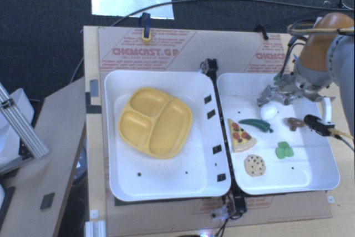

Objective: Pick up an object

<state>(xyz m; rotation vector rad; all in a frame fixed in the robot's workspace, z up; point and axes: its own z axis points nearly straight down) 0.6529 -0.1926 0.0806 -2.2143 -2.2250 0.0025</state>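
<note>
The right bin holds a white egg-like ball, a green pepper, a pizza slice, a cookie, a green leafy piece and a small brown piece. My gripper hangs low over the bin's back part, just above the white ball. Whether it touches the ball cannot be told from this angle.
A yellow divided plate lies in the left bin. A black divider with clips runs between the bins. A black cable connector hangs over the right bin's right side. The arm comes in from the right.
</note>
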